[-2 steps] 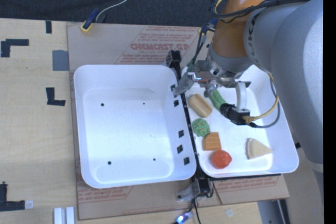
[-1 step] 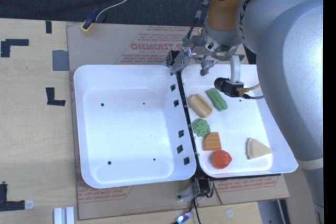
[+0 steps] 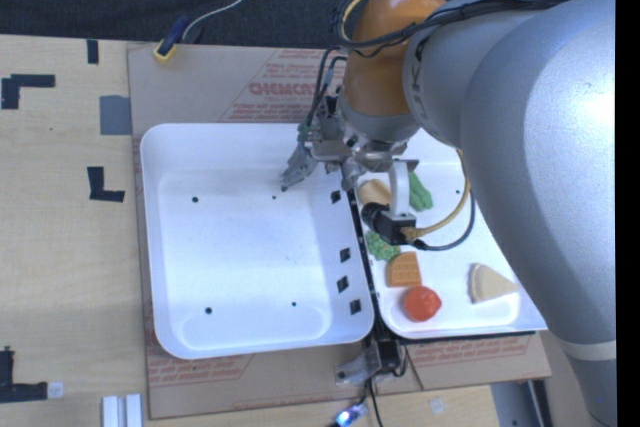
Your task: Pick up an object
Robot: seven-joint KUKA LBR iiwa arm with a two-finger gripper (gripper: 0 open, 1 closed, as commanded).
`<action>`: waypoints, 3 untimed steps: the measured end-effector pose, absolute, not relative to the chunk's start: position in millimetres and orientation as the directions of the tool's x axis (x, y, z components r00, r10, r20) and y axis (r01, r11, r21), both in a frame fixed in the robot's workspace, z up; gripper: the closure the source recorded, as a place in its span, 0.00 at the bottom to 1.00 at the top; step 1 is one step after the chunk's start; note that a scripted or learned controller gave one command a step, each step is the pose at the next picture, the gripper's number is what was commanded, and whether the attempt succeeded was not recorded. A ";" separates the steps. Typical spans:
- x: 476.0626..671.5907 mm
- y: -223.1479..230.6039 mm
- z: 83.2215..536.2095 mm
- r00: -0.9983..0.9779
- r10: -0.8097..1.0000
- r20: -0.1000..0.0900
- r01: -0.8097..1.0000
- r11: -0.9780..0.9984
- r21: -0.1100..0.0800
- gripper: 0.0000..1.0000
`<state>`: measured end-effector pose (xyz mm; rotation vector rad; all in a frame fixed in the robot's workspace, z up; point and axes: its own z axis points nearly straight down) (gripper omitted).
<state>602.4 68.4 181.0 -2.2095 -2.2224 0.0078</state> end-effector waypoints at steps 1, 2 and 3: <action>605.3 63.9 189.1 -0.002 1.000 -0.001 1.000 0.002 -0.008 1.00; 605.6 63.4 196.3 -0.003 1.000 -0.001 1.000 0.003 -0.012 1.00; 605.9 62.9 203.4 -0.003 1.000 -0.002 1.000 0.003 -0.017 1.00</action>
